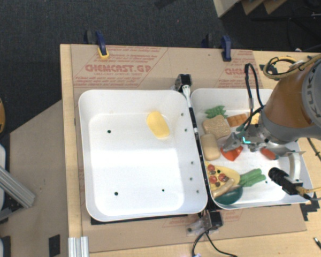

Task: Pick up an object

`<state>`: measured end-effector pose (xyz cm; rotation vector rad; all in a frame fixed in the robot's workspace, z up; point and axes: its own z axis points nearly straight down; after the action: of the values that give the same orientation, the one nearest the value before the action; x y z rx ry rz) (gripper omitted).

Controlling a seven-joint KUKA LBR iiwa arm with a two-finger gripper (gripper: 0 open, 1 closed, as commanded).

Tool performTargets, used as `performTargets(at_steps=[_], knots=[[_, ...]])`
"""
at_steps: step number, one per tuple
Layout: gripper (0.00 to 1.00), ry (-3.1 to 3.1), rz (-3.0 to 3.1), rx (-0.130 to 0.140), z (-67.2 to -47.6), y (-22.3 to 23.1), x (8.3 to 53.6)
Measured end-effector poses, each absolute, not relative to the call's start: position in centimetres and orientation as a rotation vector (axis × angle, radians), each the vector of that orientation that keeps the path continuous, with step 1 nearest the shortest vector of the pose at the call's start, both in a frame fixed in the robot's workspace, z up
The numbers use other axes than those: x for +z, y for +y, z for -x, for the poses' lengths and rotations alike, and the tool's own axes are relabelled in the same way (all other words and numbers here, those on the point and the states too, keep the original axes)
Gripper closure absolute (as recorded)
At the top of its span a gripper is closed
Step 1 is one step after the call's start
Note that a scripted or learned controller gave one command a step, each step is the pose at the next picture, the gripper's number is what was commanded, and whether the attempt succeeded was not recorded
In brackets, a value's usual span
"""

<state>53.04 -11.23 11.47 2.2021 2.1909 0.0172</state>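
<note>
My gripper is low in the right bin, reaching in from the right. Directly beneath its tip lies a small red toy food piece, partly covered by it; whether it is gripped is hidden. Left of the gripper lie a tan bread slice and a beige roll. A second red piece lies under the wrist.
The right bin also holds a green leafy piece, an orange piece, a pizza slice, a green vegetable and a teal dish. A yellow oval piece lies in the left bin.
</note>
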Motion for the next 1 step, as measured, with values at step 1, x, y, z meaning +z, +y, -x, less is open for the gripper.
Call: performTargets(at_steps=[1], knots=[[1.00, 2.189, -2.200, 0.019, -53.09, -11.23, 12.53]])
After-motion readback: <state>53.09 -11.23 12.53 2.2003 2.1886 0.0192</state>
